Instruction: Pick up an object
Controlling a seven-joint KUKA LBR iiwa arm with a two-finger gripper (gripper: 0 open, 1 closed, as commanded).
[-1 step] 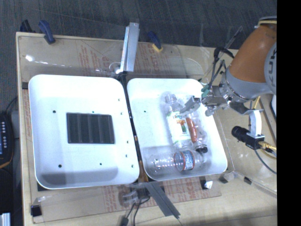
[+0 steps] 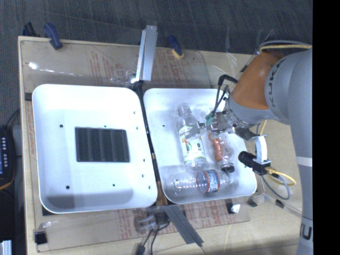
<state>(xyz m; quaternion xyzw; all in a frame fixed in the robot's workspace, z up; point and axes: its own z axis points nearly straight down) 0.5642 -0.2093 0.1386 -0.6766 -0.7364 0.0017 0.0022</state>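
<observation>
Three clear plastic bottles lie in the right bin (image 2: 159, 110). One with a green and white label (image 2: 192, 141) runs front to back in the middle. A smaller one with an orange label (image 2: 218, 149) lies just to its right. A third with a blue label (image 2: 201, 181) lies crosswise along the front wall. My gripper (image 2: 212, 122) is low in the bin, at the far end of the orange-labelled bottle and beside the neck of the green-labelled one. The wrist hides what lies under it.
The left bin (image 2: 48, 110) has a dark ribbed rectangle (image 2: 102, 144) on its floor. A metal bar (image 2: 146, 52) stands at the back between the bins. Blue clamps (image 2: 53, 36) hold the board's far edge. Cables (image 2: 276, 179) loop off the right bin's right side.
</observation>
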